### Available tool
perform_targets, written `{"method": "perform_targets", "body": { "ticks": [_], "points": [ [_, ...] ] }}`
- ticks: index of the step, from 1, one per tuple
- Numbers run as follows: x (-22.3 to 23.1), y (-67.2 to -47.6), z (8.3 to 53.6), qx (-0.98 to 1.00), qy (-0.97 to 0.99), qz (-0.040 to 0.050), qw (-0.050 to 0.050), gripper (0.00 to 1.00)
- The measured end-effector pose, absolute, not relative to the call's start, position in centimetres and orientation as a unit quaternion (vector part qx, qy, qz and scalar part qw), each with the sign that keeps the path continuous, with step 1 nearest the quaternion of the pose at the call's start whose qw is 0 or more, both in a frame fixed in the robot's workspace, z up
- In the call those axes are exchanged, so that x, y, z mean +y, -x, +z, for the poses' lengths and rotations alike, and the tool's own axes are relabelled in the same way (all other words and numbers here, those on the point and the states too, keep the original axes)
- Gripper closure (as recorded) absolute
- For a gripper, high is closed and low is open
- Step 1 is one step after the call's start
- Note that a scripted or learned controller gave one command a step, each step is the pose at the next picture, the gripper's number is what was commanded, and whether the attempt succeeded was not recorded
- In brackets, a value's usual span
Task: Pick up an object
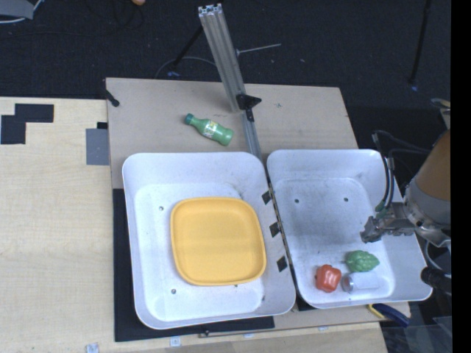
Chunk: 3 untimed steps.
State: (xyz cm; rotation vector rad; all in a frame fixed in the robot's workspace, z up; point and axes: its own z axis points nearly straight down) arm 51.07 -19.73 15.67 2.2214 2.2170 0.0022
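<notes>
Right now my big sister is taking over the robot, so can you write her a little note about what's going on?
Gripper: low over the right bin, just above the green object. I cannot tell if it is open or shut, and nothing shows between its tips.
Things: green object, red pepper-like toy and a small grey piece sit together in the right bin's near corner. Yellow plate lies in the left bin. Green bottle lies on the bench behind the bins.
Done: nothing lifted yet.
Left: grasp and lift one object.
</notes>
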Motion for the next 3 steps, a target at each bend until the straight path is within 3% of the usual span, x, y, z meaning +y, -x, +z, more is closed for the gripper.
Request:
{"method": "perform_targets", "body": {
  "ticks": [1, 2, 3],
  "points": [
    [-20.0, -52.0, 21.4, 0.707, -0.707, 0.001, 0.002, 1.0],
    [-20.0, -52.0, 22.6, 0.707, -0.707, 0.0001, 0.0, 1.0],
    [-14.1, -51.6, 22.3, 0.708, -0.706, 0.0003, 0.0, 1.0]
  ]
}}
